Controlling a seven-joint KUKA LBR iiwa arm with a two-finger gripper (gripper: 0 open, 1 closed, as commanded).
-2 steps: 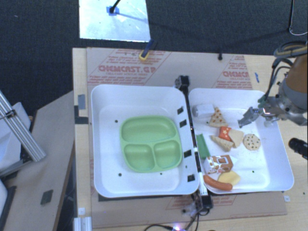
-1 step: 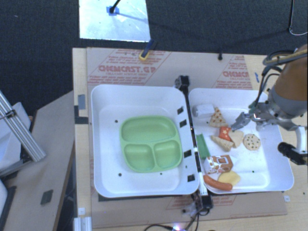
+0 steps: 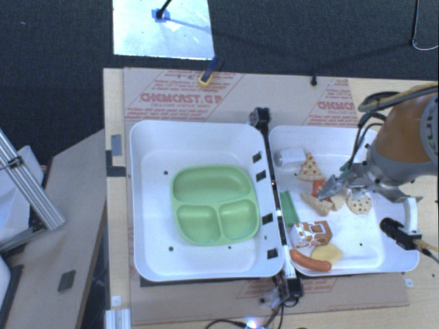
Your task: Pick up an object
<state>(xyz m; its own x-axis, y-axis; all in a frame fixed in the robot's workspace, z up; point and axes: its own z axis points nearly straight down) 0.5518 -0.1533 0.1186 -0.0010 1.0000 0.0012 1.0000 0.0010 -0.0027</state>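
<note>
Toy food pieces (image 3: 317,204) are lying in the right bin (image 3: 394,256), beside the left bin (image 3: 147,252) holding a green divided plate (image 3: 214,204). Fingers (image 3: 332,188) are hovering among them; their state is unclear. "CHEMCAST GP" is showing on the counter (image 3: 182,96).

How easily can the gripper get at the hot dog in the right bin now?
Probably yes: the hot dog lies uncovered by the bin's near edge, apart from the gripper, though a yellow piece touches it.
</note>
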